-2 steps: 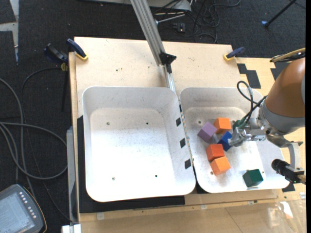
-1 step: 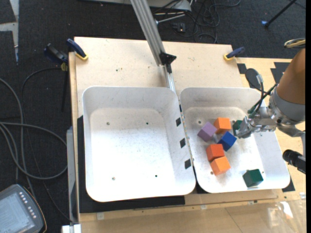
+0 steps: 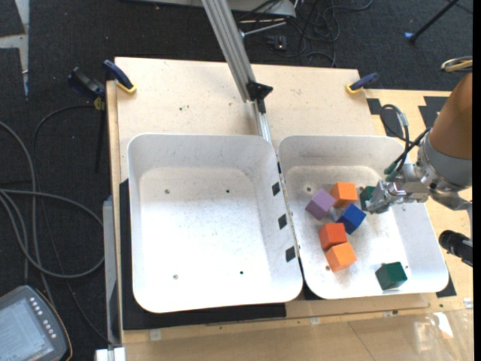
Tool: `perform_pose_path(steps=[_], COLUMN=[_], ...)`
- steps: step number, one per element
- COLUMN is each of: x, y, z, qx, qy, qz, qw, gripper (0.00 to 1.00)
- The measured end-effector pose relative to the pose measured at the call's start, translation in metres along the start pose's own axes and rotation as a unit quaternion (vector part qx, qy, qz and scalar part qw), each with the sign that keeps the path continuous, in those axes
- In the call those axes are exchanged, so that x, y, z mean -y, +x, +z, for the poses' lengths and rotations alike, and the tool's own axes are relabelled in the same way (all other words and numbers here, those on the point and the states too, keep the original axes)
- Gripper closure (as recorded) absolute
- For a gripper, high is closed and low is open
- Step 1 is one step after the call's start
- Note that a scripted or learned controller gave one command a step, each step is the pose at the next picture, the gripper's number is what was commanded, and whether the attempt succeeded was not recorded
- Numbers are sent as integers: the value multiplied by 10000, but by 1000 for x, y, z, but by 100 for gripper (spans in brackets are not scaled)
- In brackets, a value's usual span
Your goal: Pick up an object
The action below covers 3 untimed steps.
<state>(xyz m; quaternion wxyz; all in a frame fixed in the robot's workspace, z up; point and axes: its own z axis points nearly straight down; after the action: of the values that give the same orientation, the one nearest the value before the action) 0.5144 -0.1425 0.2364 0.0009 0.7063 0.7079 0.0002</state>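
Observation:
Several small blocks lie in the right bin (image 3: 421,273). A purple block (image 3: 321,204), an orange block (image 3: 345,193) and a blue block (image 3: 352,217) sit close together near its middle. A red-orange block (image 3: 333,235) and another orange block (image 3: 341,256) lie just in front of them. A dark green block (image 3: 391,274) rests alone near the front right corner. My gripper (image 3: 373,200) hangs low over the right bin, just right of the orange and blue blocks. A dark shape at its tip cannot be made out.
The left bin (image 3: 143,224) stands beside the right one, sharing a middle wall. A slanted metal rail (image 3: 229,40) runs from the top down to the bins' back edge. Clamps sit at the bench's far corners.

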Motion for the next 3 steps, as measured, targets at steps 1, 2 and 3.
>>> perform_pose_path(steps=[1,2,3], x=[-6,-12,-21], y=[50,100,159], z=[-10,-17,-21], qx=[-10,-12,-13], qy=[-7,-4,0], qz=[-29,-31,-37], qw=[10000,10000,10000], gripper=[100,100,100])
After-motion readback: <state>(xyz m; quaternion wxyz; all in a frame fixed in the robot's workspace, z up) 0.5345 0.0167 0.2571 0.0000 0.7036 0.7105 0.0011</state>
